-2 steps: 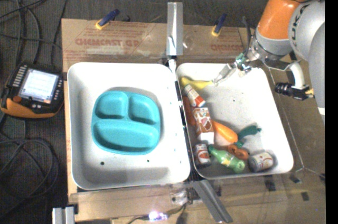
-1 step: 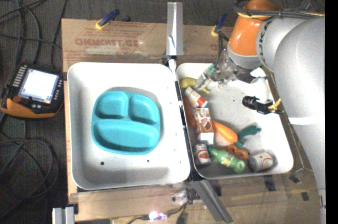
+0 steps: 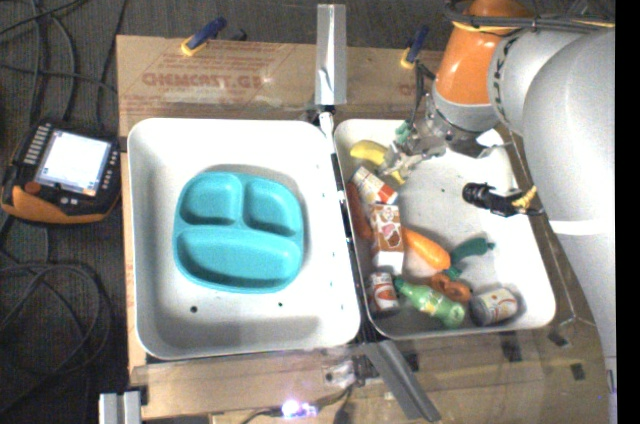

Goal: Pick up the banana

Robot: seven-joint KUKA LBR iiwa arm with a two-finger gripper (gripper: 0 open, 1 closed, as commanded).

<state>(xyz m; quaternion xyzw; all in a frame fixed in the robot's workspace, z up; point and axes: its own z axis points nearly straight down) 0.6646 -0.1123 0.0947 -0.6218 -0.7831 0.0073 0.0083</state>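
Note:
The yellow banana (image 3: 367,152) lies in the far left corner of the right bin (image 3: 530,312), against its back wall. My gripper (image 3: 403,155) hangs low just to the right of the banana, reaching down from the orange-banded wrist (image 3: 468,72). Its tip sits over the banana's right end and a small red and white carton (image 3: 372,184). From this height it is unclear whether the gripper touches the banana.
Along the right bin's left and front sides lie a snack box (image 3: 386,224), a carrot (image 3: 428,250), a small can (image 3: 382,290), a green bottle (image 3: 432,302) and a grey can (image 3: 495,304). A teal divided plate (image 3: 240,232) fills the left bin (image 3: 150,312).

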